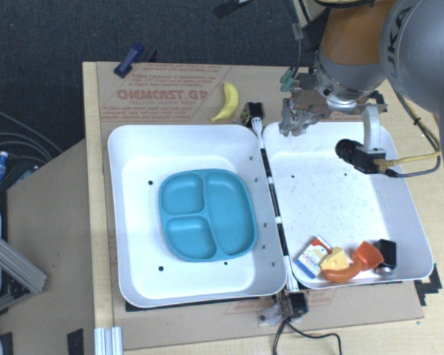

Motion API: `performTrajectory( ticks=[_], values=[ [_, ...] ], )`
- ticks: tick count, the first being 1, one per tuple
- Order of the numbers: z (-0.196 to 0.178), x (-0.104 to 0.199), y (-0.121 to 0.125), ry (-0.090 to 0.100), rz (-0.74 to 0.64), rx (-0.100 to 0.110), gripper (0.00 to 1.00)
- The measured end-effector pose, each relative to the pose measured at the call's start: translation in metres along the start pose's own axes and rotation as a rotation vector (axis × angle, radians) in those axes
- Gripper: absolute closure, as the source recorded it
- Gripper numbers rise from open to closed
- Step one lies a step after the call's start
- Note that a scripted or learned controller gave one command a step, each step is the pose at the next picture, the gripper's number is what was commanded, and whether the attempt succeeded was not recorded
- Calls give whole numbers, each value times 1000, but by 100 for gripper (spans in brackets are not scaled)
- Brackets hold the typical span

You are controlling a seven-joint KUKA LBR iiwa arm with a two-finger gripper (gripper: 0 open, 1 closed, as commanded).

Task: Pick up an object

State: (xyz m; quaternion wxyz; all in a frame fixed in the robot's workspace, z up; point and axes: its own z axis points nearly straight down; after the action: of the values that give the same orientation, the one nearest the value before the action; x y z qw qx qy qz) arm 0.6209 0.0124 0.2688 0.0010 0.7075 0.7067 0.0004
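The bench (170,87), a wide tan board with red lettering, carries both white bins. Over on the right, the grey arm (399,21) with its orange band looms in from the top corner, big and close to the lens. The left bin (133,272) holds one blue divided plate (206,214), lying flat near the middle, three compartments facing up. The right bin (340,198) has its load crowded into the near corner: an orange curved piece (340,274), an orange-red block (368,254), a yellow wedge (335,259), a small white-and-blue packet (311,254) and a black item (387,251) (all touching or just beside one another, so any of them is fair game for a pick). The gripper (294,124) hangs over the far left corner of the right bin, well apart from that pile, with nothing seen between its fingers; whether they stand apart or together, I cannot tell. Behind the bins, a yellow banana (226,103) lies on the board, and a blue object (129,61) sits at the board's far edge.
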Motion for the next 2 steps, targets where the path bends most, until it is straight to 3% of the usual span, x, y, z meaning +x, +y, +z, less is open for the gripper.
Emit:
performTrajectory(
  ticks=[1, 2],
  values=[
    [95, 118, 3, 2, -3, 7, 100],
    [22, 203, 20, 2, -3, 1, 100]
  ],
)
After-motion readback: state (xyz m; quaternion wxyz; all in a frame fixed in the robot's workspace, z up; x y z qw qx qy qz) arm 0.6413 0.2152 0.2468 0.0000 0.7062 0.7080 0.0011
